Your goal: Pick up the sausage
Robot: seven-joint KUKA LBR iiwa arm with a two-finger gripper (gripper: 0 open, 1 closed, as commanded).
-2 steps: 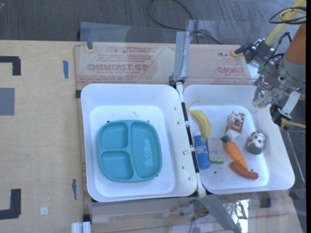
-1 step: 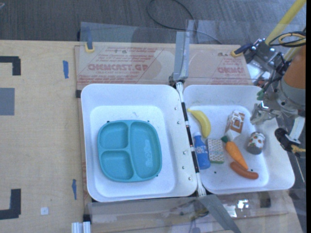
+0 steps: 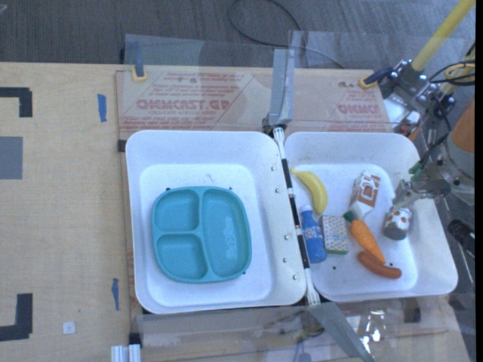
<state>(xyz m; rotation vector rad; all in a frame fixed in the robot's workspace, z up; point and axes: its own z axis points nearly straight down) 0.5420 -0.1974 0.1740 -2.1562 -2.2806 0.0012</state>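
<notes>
The sausage (image 3: 379,265), a short reddish-orange link, lies flat near the front of the right bin (image 3: 430,274). My gripper (image 3: 410,193) hangs over the right side of that bin. It is behind and to the right of the sausage, just above a small brown-and-white toy (image 3: 397,222). The sausage lies apart from the gripper, with nothing touching it but the bin floor. An orange carrot (image 3: 364,234) with a green top lies just behind the sausage, almost touching it.
The right bin also holds a banana (image 3: 315,189), a blue bottle (image 3: 312,236), a pale green packet (image 3: 335,234) and a small white-and-orange carton (image 3: 367,192). In the left bin (image 3: 143,157) sits a teal divided plate (image 3: 201,233). Cables and a yellow rod stand at the back right.
</notes>
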